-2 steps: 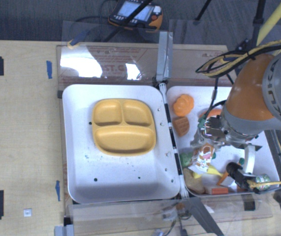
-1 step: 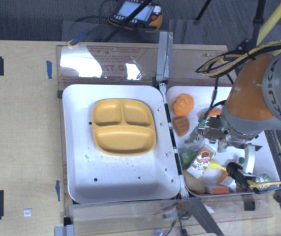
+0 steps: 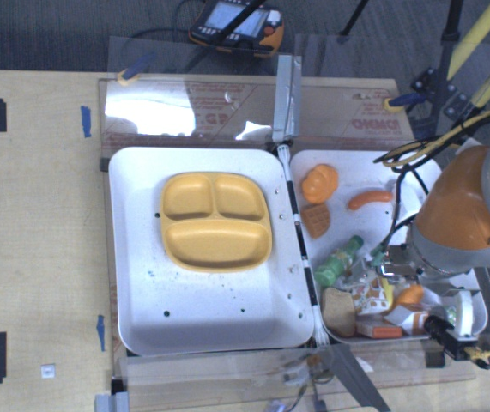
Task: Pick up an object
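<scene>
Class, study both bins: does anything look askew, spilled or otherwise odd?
Little stands out. The yellow divided plate sits slightly skewed in the left bin. The right bin holds toy foods heaped untidily at its near end, beneath the arm.

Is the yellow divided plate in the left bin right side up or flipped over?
Right side up. The yellow divided plate lies flat in the left bin, its three compartments facing up with nothing in them.

Arm [image 3: 459,221] reaching from right, claw [image 3: 380,275] pointed down.
</scene>
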`<state>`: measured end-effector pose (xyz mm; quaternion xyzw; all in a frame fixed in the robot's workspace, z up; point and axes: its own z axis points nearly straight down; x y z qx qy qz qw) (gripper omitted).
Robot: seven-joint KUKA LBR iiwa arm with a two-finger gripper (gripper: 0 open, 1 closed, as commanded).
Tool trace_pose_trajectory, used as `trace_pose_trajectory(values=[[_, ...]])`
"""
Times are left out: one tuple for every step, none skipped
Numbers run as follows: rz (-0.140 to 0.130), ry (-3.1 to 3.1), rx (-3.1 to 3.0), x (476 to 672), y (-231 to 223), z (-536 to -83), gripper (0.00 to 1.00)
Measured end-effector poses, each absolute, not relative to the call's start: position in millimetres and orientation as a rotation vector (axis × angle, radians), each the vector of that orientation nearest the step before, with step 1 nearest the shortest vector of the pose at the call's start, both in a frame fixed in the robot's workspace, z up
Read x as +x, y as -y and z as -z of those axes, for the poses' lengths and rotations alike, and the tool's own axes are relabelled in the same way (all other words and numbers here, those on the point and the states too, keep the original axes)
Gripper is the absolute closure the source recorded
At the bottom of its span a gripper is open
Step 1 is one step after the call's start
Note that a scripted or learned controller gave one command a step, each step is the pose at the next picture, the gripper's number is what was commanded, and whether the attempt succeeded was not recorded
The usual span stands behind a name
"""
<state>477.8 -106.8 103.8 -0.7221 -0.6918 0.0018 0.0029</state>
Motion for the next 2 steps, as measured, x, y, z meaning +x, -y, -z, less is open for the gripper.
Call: trace_pose_trajectory(values=[[0.001, 2.173, -2.268, 479.6, 106, -117, 1.0], [-0.006, 2.235, -2.204, 516.9, 8, -183, 1.0]])
